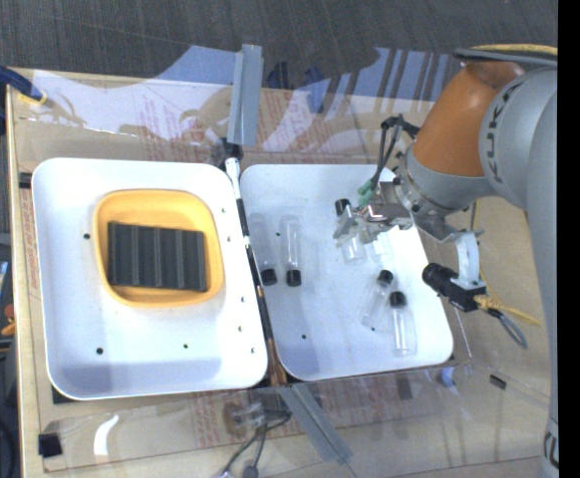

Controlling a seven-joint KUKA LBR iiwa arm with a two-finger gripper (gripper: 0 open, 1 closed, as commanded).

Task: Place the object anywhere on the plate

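A yellow plate (154, 204) lies in the left bin (91, 352) with a black ridged tray (158, 255) on it. Several clear vials with black caps lie in the right bin (320, 352): one (292, 247) left of centre, another (401, 329) near the right wall, a third (378, 297) beside it. My gripper (356, 225) hangs low over the upper right part of the right bin. A clear vial (351, 249) shows just below the gripper; whether it is held or lying on the floor I cannot tell.
A loose black cap (268, 276) lies by the right bin's left wall. Clear plastic sheeting (300, 98) covers the bench behind the bins. The bins meet at a low divider (248, 257).
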